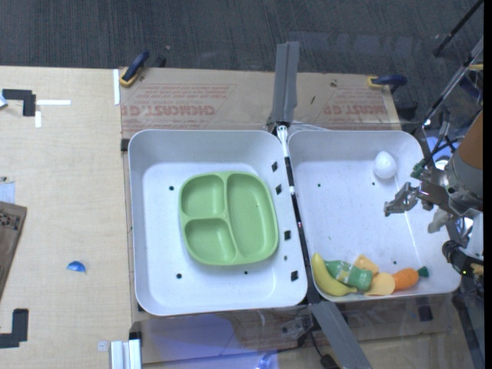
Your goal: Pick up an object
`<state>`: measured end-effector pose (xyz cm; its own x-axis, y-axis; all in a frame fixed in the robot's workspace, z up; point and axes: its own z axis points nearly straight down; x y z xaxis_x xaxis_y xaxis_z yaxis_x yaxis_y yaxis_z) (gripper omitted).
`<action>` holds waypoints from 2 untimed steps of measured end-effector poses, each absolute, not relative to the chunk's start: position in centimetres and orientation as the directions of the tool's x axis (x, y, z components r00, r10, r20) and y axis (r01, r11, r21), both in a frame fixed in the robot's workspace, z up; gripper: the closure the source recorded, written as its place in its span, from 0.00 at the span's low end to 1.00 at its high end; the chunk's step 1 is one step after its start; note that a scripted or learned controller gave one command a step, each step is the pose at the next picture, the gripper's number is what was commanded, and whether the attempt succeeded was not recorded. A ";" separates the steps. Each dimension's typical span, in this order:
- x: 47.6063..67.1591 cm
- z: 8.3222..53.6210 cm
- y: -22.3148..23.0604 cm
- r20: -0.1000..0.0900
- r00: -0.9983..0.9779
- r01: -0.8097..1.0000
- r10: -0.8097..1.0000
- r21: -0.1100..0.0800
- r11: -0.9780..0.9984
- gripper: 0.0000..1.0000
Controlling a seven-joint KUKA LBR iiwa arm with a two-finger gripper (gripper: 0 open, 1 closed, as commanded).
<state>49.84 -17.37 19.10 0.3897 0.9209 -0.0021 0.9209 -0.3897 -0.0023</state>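
Several small things lie along the front wall of the right bin: a yellow banana, a green piece, a yellow-orange piece and an orange carrot. A white ball rests near that bin's back right corner. My gripper hangs over the right side of the right bin, in front of the ball and behind the carrot. It is open, with nothing between its fingers.
The left bin holds a green divided plate. A ridge with black clips separates the bins. The wooden bench to the left carries a small blue item.
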 end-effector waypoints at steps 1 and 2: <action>47.7 13.2 -12.1 -0.002 0.492 0.870 0.870 -0.005 -0.492 0.00; 47.7 17.7 -14.4 -0.003 0.687 0.726 0.726 -0.002 -0.687 0.00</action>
<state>47.75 -14.41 17.67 0.6874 0.7263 -0.0027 0.7263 -0.6874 -0.0017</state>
